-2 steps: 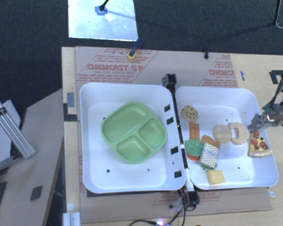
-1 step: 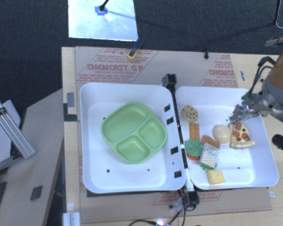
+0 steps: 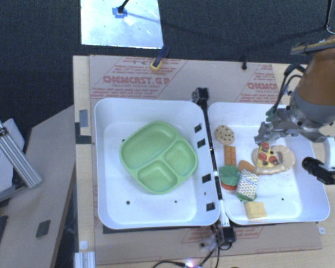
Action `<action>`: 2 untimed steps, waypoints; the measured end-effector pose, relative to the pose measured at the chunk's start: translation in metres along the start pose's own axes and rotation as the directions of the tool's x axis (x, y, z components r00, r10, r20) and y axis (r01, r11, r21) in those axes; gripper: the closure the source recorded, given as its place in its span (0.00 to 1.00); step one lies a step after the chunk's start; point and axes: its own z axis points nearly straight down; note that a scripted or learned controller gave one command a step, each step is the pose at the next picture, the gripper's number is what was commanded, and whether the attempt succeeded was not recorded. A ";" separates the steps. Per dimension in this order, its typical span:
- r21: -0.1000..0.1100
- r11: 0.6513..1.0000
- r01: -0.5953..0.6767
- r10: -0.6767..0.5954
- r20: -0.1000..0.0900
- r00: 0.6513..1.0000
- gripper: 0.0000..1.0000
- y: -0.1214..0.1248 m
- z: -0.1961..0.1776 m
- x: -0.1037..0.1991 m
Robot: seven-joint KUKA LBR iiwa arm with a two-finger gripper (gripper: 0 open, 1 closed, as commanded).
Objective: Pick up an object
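Desk with two white bins on printed cardboard

The desk point(image 3: 56, 144) is pale wood, and a brown cardboard sheet point(image 3: 139, 74) with red lettering lies flat on it. Two shallow white bins sit side by side on that sheet, touching along a black-clipped seam: the left bin point(image 3: 109, 166) and the right bin point(image 3: 293, 202). A small yellow and blue object point(image 3: 158, 60) rests at the cardboard's far edge. A grey patch point(image 3: 43, 228) lies on the bare wood at the near left.

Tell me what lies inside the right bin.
The right bin holds a cookie, a pizza slice, a yellow block and several more toy foods in a pile; whatever lies under the pile is covered.
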 end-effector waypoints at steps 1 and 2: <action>0.000 1.000 0.001 -0.001 0.000 1.000 1.00 0.009 0.004 0.051; -0.001 1.000 -0.001 0.001 0.001 1.000 1.00 0.025 0.006 0.093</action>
